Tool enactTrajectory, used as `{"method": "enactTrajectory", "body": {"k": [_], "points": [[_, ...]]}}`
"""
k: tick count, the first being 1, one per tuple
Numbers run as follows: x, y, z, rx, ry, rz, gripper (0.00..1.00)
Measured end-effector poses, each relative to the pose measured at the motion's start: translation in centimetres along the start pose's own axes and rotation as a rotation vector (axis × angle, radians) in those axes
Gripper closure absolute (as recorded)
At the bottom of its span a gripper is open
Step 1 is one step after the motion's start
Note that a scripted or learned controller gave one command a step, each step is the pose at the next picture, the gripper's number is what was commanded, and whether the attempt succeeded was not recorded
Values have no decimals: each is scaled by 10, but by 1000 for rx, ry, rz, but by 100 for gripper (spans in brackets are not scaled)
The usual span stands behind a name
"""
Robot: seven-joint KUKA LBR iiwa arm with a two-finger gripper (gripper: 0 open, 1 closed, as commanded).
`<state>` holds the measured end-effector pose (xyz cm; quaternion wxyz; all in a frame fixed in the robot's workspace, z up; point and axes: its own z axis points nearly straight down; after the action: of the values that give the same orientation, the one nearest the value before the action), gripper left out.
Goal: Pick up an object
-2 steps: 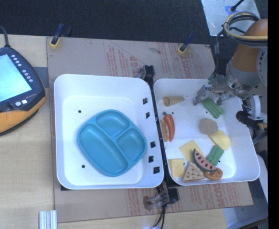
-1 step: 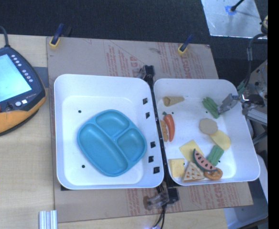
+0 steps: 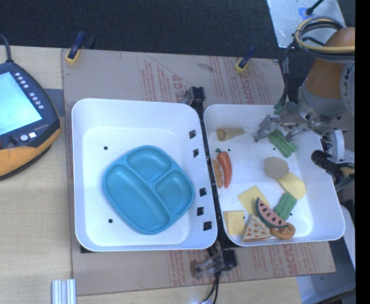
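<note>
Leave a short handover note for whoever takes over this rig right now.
Gripper: low in the right bin, at its far end, by a green toy vegetable; its grip is unclear.
Right bin also holds a carrot, brown round piece, watermelon slice, pizza slice and yellow pieces.
Left bin holds a blue divided plate.
Done: nothing visibly lifted.
Left: grasp one object and raise it.

I see two white bins (image 3: 83,170) on my pale wooden desk (image 3: 20,233). A light blue divided plate (image 3: 148,189) lies in the left one; the right holds an orange carrot (image 3: 224,168), a green-rinded red watermelon slice (image 3: 268,213) and yellow cheese (image 3: 253,197).
</note>
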<state>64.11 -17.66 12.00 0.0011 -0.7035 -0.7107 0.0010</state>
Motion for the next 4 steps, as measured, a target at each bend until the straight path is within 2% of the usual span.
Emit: {"method": "enactTrajectory", "body": {"k": [1, 2, 3, 4], "points": [[-22, -60, 31, 8, 0, 8, 0], [-4, 5, 27, -6, -1, 3, 0], [-37, -88, -134, -13, -6, 13, 0], [0, -58, -38, 6, 2, 2, 0]]}}
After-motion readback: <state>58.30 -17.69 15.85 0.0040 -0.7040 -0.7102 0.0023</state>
